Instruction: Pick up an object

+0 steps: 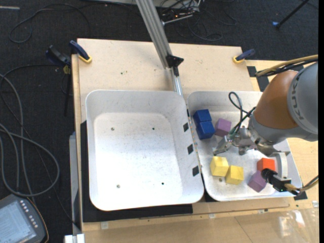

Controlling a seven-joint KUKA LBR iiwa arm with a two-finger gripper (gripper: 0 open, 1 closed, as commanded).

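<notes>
Blocks all in right bin: blue block, two purple blocks, two yellow blocks, orange block. Gripper low between upper purple and yellow blocks; fingers look parted, nothing between them, though view is small. Left bin alongside.

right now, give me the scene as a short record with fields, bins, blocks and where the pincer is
left bin: white, shallow
right bin: white, holds the blocks
blue block: far left of right bin
purple blocks: one beside the blue, one near front right
yellow blocks: two touching, and
orange block: next to front purple
pincer: above right bin, between upper purple and yellow blocks
</notes>
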